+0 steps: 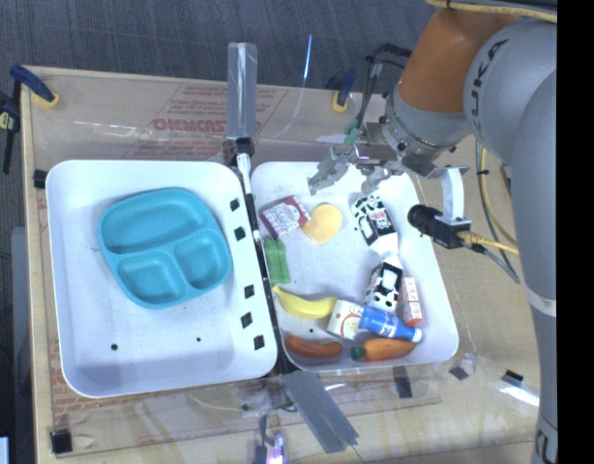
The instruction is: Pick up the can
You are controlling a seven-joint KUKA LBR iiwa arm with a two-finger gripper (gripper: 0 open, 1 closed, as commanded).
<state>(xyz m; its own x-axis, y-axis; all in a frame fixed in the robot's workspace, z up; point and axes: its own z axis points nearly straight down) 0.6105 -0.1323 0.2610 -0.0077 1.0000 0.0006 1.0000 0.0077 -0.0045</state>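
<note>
Currently the gripper [353,169] hangs over the far end of the right bin [440,298], fingers spread apart and gripping nothing.

Just below the jaws lies a yellow round object [324,222], with a dark red packet [284,217] beside it toward the left bin [74,288]. The can [374,218], black and white patterned, lies slightly right of and below the jaws, apart from the fingertips. Farther from the jaws rest a banana [305,304], a carrot [386,349] and a blue bottle [388,326]. The left bin carries a blue divided plate [163,246].
</note>
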